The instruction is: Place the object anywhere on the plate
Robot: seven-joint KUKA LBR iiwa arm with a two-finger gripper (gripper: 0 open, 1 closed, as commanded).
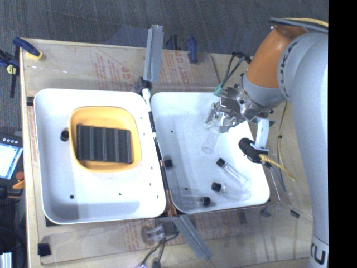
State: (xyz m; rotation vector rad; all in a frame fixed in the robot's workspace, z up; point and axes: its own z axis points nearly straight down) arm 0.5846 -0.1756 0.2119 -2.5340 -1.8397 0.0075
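A yellow plate (81, 118) lies in the left bin (50, 194), and a dark ribbed block (104, 143) rests on it. My gripper (221, 118) hangs low over the upper middle of the right bin (178, 116). A clear vial (210, 142) lies slanted right below the gripper, its upper end at the tip; whether it is gripped is unclear. Another clear vial with a black cap (232, 172) lies lower right in that bin.
More small clear vials with black caps (216, 187) (196, 200) lie along the right bin's front wall. A small black piece (64, 134) sits left of the plate. The bins' shared rim (156, 149) runs between gripper and plate. Cables (268, 161) trail at the right.
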